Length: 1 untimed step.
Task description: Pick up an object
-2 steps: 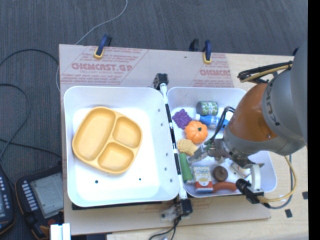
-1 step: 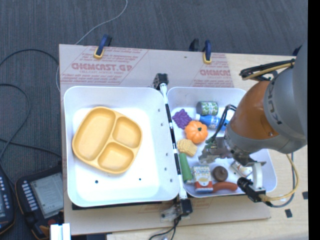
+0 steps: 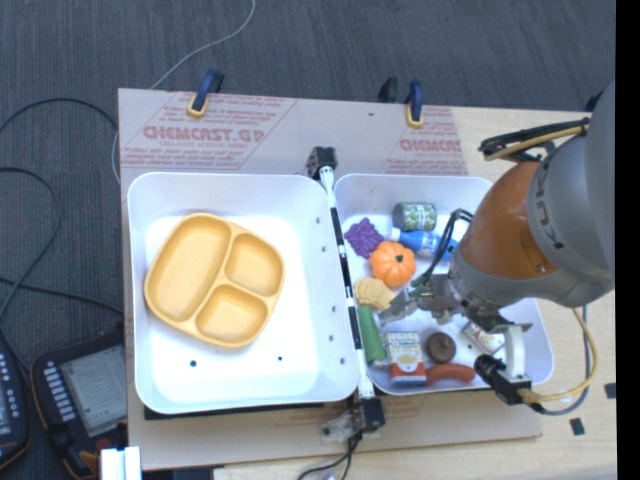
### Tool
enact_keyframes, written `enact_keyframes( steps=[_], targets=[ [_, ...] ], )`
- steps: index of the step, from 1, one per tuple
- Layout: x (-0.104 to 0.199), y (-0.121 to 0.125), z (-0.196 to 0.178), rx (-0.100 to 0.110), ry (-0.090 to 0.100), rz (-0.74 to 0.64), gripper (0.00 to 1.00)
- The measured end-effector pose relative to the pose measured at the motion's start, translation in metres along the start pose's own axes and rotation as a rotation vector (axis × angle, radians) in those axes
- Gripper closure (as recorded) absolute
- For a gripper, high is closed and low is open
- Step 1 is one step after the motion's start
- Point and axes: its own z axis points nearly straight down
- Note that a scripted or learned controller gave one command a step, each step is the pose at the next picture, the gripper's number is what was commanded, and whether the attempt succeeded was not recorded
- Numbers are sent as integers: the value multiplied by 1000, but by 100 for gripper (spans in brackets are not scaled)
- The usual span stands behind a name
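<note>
Fingers, honestly can't tell if they're spread or pinched, since the wrist is blocking most of that from above. The gripper is hanging low over the middle of the right bin, and the grey arm with its orange band is reaching in from the right and covering that bin's right half.

All the loose objects are sitting in the right bin, so that's where anything to pick is lying. Going from the back:

- A green can is lying near the back wall, with a blue bottle just in front of it.
- Purple grapes are sitting by the left wall.
- An orange pumpkin is sitting just in front of the grapes and bottle, right beside the gripper's back-left side.
- A tan cookie is lying just left of the gripper, touching the top of a green cucumber that's running along the left wall.
- A small box is lying at the front, with a brown round thing just to its right.
- A red pepper is lying along the front wall.

Over in the left bin, 1 yellow plate with 3 compartments is sitting tilted toward the left side.
</note>
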Motion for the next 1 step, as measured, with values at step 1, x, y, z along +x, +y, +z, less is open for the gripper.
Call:
enact_keyframes(
  steps=[1],
  targets=[
    [0,1,-10,0,1,-1,100]
  ],
)
